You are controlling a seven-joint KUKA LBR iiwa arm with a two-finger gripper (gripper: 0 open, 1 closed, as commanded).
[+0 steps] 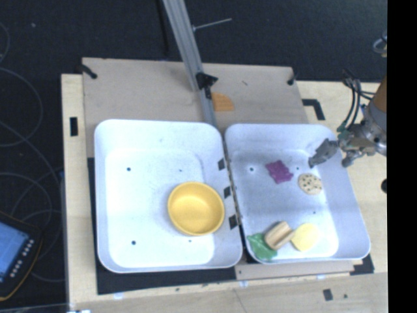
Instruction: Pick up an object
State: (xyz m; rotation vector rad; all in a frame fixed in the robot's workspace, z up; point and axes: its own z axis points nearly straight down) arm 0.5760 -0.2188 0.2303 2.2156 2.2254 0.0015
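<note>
1. Objects for picking are all lying loose in the two white bins, so by my reading the task is sitting at its start, with nothing lifted yet.
2. In the right bin point(339, 194), a round speckled cookie point(310, 184) is resting toward 2 o'clock, and a purple block point(279, 171) is lying just beside it at the cookie's 10 o'clock.
3. Along that bin's 6 o'clock edge, a tan cylinder-like piece point(277, 234) is sitting between a green item point(258, 246) and a pale yellow lump point(305, 237), and the three are looking as if they are touching.
4. In the left bin point(124, 175), a yellow bowl point(195, 208) is standing upright toward 4 o'clock.
5. The tool point(332, 151) is hovering at the right bin's 2 o'clock rim, at about 1 o'clock from the cookie, and it is holding nothing that I can see.
6. I cannot tell how far apart its jaws are standing, because it is reading as small dark shapes against the rim.
7. What is left, as I judge it, is the whole pick: choosing a piece, coming down on it, closing and lifting.
8. Most of the arm is being cut off at 3 o'clock, with cables trailing over the desk point(260, 93).
9. The green item is partly hidden under the tan piece, so its kind is staying unclear.
</note>
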